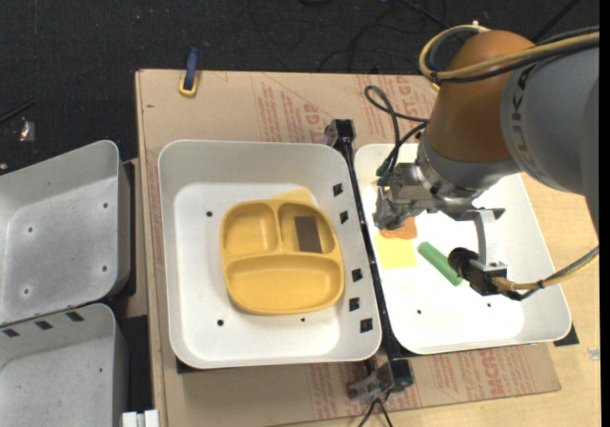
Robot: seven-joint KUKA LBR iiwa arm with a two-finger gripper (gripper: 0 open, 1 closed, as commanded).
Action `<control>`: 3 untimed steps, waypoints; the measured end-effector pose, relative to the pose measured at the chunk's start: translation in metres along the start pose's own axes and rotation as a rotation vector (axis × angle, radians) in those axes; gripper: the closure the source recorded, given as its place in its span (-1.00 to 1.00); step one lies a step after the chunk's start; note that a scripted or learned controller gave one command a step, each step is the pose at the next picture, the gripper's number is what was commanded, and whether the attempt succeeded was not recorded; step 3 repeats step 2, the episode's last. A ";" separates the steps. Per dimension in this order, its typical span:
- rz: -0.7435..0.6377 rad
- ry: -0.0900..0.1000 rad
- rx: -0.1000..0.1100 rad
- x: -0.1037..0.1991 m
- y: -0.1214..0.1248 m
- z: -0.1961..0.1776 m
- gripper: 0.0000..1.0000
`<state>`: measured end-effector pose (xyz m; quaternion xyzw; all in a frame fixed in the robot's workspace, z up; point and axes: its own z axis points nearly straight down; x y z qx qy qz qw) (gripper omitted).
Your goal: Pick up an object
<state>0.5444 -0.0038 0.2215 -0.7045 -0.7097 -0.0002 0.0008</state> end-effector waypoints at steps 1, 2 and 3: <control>-0.001 0.001 0.001 0.047 -0.021 -0.013 1.00; 0.000 -0.001 0.001 0.091 -0.033 -0.007 1.00; 0.000 -0.001 0.001 0.091 -0.033 -0.007 1.00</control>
